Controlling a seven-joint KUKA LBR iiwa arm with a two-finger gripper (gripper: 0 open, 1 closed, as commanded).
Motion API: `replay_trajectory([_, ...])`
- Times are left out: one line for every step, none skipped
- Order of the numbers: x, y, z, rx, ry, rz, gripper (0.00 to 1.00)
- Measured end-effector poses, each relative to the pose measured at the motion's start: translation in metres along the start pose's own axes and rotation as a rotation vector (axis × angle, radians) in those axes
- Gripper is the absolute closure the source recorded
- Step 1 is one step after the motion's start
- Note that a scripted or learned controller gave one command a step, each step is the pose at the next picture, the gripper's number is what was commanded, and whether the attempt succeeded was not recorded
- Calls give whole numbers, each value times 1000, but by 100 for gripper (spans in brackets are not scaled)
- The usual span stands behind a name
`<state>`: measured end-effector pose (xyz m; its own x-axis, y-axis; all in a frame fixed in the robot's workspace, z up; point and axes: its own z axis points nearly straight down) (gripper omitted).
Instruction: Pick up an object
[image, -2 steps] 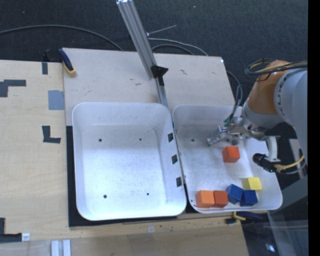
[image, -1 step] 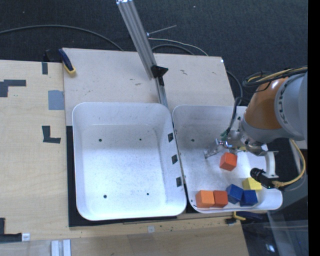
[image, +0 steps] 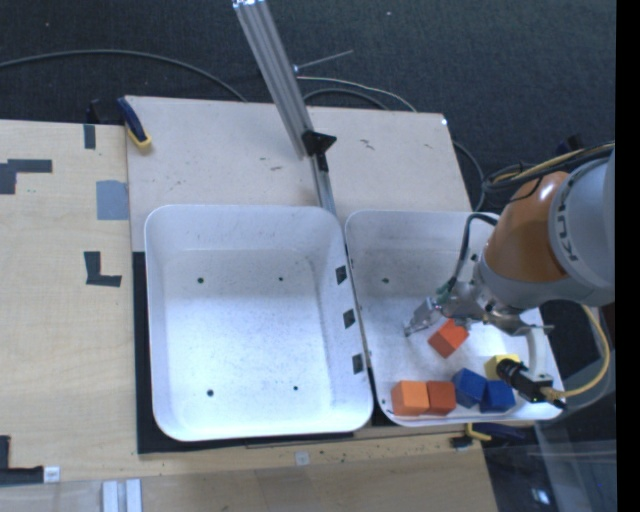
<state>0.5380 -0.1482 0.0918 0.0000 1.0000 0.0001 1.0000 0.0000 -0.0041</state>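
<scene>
My gripper (image: 432, 318) hangs over the middle of the right bin (image: 400, 240), reaching in from the right. A tilted red-orange block (image: 448, 339) sits right against the gripper's lower right side, and I cannot tell whether it is gripped. Along the bin's near wall lie two orange blocks (image: 409, 397) (image: 440, 397) side by side. Two blue blocks (image: 469, 384) (image: 497, 397) lie just to their right.
The left bin (image: 160, 300) stands beside the right one, sharing a raised wall (image: 350, 310). A slanted metal rail (image: 285, 90) runs from the top of the view down to the bins' junction. Cables lie on the dark floor behind.
</scene>
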Motion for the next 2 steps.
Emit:
replay_trajectory([0, 1, -9, 0, 1, -1, 100])
replay_trajectory([0, 1, -9, 0, 1, -1, 0])
